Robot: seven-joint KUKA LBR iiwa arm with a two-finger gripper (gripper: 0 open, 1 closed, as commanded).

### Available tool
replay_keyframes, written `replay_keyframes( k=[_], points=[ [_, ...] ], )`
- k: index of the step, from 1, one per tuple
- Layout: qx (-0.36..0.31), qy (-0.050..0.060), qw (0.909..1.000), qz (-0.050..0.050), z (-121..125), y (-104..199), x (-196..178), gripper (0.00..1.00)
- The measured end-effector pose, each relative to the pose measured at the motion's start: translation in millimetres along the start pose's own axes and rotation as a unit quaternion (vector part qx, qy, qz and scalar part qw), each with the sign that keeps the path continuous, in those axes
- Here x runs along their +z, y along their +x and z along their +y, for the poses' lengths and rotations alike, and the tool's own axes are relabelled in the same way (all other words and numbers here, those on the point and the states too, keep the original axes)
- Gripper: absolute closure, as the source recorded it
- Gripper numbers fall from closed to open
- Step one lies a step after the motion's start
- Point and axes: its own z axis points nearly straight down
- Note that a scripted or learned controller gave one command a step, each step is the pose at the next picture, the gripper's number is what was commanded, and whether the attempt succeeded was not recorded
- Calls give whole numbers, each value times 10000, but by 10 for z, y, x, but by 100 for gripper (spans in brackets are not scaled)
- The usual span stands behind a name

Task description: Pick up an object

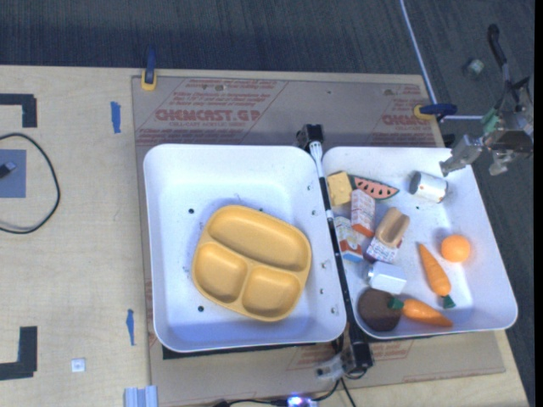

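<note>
The right bin (496, 227) holds several toy foods. Among them are a yellow cheese block (338, 187), a watermelon slice (376, 188), a silver can (428, 186), a bread roll (392, 225), an orange (456, 248), two carrots (434, 270) (422, 313) and a brown round piece (378, 309). My gripper (465, 154) hangs over the bin's far right corner, just up and right of the silver can. Nothing shows in it.
The left bin (170, 185) carries a yellow three-part plate (251, 261). A red-and-white carton (362, 212), small packets (349, 237) and a white block (389, 280) lie near the divider between the bins. Blue and yellow clamps sit at the board's far corners.
</note>
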Motion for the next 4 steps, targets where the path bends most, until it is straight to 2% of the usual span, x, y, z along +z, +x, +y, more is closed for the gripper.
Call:
replay_keyframes(
  k=[1, 2, 3, 4],
  points=[
    [-23, -24, 10000, 35, 173, -178, 1636, 0],
    [-5, -4, 10000, 6, 207, 559, 1766, 0],
    [25, -64, 10000, -51, -256, 993, 1738, 0],
    [21, -61, 10000, -32, -254, 1016, 1647, 100]
  ],
)
